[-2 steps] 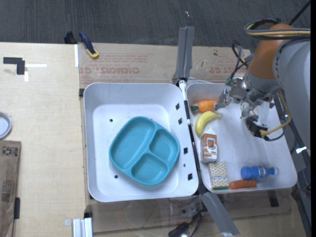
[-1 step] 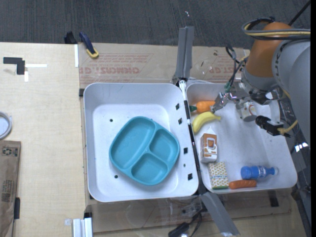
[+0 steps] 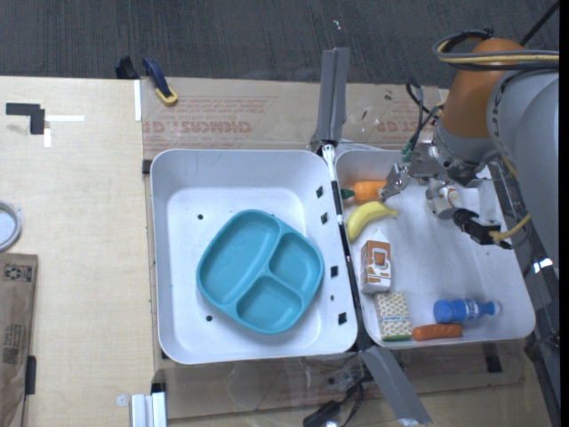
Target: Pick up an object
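We see the claw (image 3: 394, 181) hanging low just above the banana (image 3: 366, 216), beside the orange carrot (image 3: 365, 190), probably lining up a grasp there, though whether it is open or closed we cannot tell from this slanted view.

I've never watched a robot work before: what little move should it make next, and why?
Probably ease the end effector down and slightly left toward the banana. It hovers in the right bin just above the banana and beside an orange item, with nothing visibly in its grasp.
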Controlling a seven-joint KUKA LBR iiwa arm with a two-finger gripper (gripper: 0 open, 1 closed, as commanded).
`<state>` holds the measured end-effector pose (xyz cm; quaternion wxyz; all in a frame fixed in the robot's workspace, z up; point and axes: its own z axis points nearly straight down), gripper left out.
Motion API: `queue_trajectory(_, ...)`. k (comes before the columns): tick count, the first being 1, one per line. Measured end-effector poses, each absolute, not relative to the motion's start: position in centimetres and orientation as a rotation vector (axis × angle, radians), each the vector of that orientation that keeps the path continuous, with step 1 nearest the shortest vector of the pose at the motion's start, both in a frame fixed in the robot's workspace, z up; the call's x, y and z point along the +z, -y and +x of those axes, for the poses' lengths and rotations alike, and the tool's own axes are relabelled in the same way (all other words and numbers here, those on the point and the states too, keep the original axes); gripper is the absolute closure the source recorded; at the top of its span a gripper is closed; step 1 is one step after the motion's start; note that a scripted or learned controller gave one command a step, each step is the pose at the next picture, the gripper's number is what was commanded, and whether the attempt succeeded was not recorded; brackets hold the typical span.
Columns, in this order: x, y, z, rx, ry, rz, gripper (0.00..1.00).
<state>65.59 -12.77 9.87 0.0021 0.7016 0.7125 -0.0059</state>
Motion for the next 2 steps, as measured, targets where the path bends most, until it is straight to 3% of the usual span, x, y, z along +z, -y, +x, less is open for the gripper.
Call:
queue_trajectory(1, 10.5, 11.5, 65.6, -0.026, -2.293, 2.129, 0.0)
queue_trajectory(2, 9.1, 12.3, 65.6, -0.017, -2.296, 2.147, 0.0)
